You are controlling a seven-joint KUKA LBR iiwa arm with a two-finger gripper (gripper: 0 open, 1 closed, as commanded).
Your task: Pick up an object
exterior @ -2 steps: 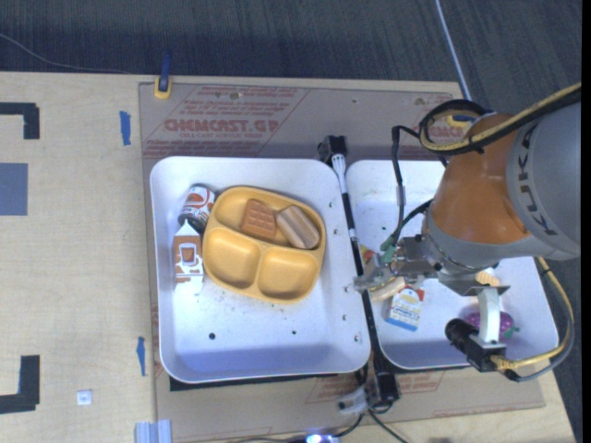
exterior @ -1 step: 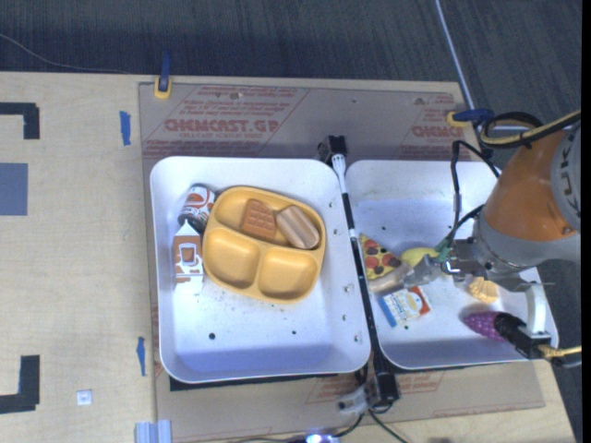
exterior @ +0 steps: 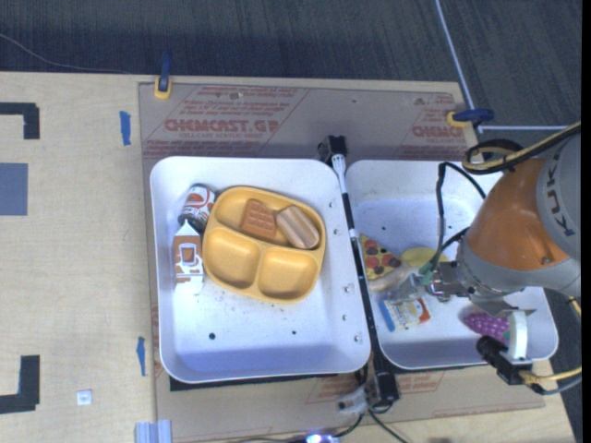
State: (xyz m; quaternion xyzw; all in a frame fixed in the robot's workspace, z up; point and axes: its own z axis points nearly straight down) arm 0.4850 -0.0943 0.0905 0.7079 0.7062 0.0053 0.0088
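Gripper [exterior: 417, 287] reached low into the right bin [exterior: 406, 185] among a pizza slice [exterior: 377, 260], a yellow piece [exterior: 417, 257] and a blue-edged card [exterior: 406, 314]; how far it was open I could not tell. Purple grapes [exterior: 484, 324] lay beside the arm. "CHEMCAST GP" was printed on the brown board [exterior: 277, 109]. The left bin [exterior: 249, 335] held a yellow divided tray [exterior: 260, 272], its front floor bare.

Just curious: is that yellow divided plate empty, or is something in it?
Partly filled. The yellow plate holds two brownish food pieces in its top compartment; both lower compartments look bare.
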